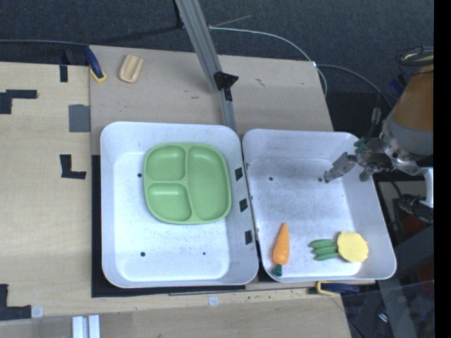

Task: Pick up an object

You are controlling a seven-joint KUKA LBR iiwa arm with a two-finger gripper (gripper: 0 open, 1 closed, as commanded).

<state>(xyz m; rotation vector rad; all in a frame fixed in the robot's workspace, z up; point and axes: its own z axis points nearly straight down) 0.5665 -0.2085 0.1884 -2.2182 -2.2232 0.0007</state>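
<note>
The gripper (337, 171) hung over the right bin (303, 153) near its far right side, apparently carrying nothing; whether its fingers were spread I could not tell (too small, too blurred). The carrot (281, 243) and yellow toy (352, 246) lay near the front wall. Approach stage: next, a descent over one.

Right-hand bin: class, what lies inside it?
Inside the right-hand bin lie a toy carrot and a yellow toy with green leaves. Nothing visibly covers either.
</note>
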